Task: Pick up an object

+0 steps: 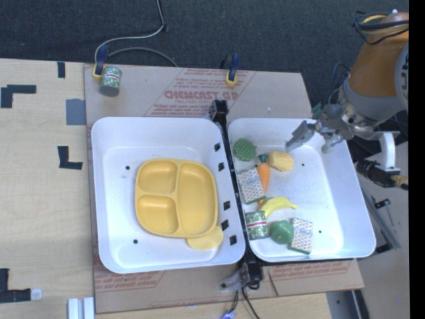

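The right bin [335,198] holds several toy foods: a green broccoli [244,149], an orange carrot [263,175], a pale yellow corn piece [281,161], a yellow banana [278,206], a green pepper [281,231] and small printed packets [250,185]. My gripper [312,137] hangs over the bin's upper right part, up and to the right of the corn piece. Its two fingers are spread apart with nothing between them.
The left bin [109,178] holds a yellow divided plate [176,198] with a small yellow disc [204,240] at its lower edge. A small can [110,80] stands on the cardboard behind the bins. Clamps and cables sit at the back edge.
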Controlling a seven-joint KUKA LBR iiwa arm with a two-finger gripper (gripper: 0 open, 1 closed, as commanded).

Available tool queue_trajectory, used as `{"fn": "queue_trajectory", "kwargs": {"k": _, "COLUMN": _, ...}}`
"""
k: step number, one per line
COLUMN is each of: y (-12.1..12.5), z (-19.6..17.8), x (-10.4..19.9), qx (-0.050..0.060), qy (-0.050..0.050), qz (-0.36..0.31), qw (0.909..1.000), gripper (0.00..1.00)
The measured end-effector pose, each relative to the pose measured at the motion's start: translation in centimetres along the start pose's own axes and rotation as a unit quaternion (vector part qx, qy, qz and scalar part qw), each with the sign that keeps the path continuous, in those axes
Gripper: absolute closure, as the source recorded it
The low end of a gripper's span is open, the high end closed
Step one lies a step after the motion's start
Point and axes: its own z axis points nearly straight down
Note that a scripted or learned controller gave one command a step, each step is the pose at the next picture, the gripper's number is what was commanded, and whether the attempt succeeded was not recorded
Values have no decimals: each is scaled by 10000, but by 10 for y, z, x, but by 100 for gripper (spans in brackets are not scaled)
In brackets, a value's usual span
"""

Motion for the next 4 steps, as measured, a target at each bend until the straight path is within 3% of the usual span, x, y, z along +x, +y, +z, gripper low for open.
{"fn": "queue_trajectory", "kwargs": {"k": 1, "y": -6, "z": 153, "x": -14, "qx": -19, "qy": -4, "qz": 1, "qw": 10000, "gripper": 0}}
{"fn": "queue_trajectory", "kwargs": {"k": 2, "y": -39, "z": 153, "x": 21, "qx": -66, "qy": -59, "qz": 33, "qw": 10000, "gripper": 0}}
{"fn": "queue_trajectory", "kwargs": {"k": 3, "y": -34, "z": 152, "x": 27, "qx": -40, "qy": -93, "qz": 56, "qw": 9999, "gripper": 0}}
{"fn": "queue_trajectory", "kwargs": {"k": 4, "y": -27, "z": 153, "x": 35, "qx": -33, "qy": -67, "qz": 49, "qw": 10000, "gripper": 0}}
